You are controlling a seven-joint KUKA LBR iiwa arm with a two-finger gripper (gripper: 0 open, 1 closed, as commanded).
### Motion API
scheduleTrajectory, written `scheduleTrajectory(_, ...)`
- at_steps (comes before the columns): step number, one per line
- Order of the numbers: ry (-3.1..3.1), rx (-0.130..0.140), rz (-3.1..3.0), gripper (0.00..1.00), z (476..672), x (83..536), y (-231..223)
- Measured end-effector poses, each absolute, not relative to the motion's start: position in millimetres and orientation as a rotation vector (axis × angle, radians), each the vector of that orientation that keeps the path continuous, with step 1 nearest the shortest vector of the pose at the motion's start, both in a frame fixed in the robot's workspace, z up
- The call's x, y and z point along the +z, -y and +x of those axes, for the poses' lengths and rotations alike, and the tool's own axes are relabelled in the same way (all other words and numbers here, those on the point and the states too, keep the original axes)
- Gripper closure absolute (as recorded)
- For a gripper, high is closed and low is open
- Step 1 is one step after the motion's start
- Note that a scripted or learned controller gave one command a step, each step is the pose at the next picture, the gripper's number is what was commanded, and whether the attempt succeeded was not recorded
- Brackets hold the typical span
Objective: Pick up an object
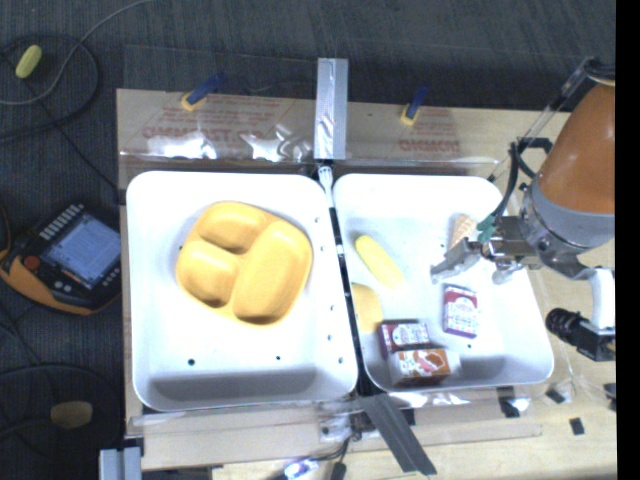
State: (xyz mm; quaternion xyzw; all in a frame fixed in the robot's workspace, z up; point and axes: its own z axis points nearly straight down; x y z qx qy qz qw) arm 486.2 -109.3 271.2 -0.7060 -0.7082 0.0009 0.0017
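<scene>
My gripper [475,267] hangs over the right part of the right bin [520,363], open, with nothing between its fingers. Just below it lies a small purple and white packet [460,311]. A tan cone-shaped piece [461,230] sits just above and left of the gripper. Further left in the same bin lie a yellow oblong fruit [378,260] and a second yellow piece [366,304] against the left wall. Two brown packets [404,335] [421,365] lie near the front wall.
The left bin [160,368] holds one big yellow lumpy object [243,261]. A grey post [331,108] stands behind the divide between the bins. A handheld pendant [78,253] lies on the floor to the left.
</scene>
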Motion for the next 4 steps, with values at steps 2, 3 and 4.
scheduleTrajectory(2,2.436,-0.006,-2.003,0.0,494.1,90.1,195.6)
scheduleTrajectory(3,2.434,-0.009,-1.998,1.0,494.9,97.0,193.7)
scheduleTrajectory(4,2.631,-0.002,-1.736,1.0,547.2,89.5,168.8)
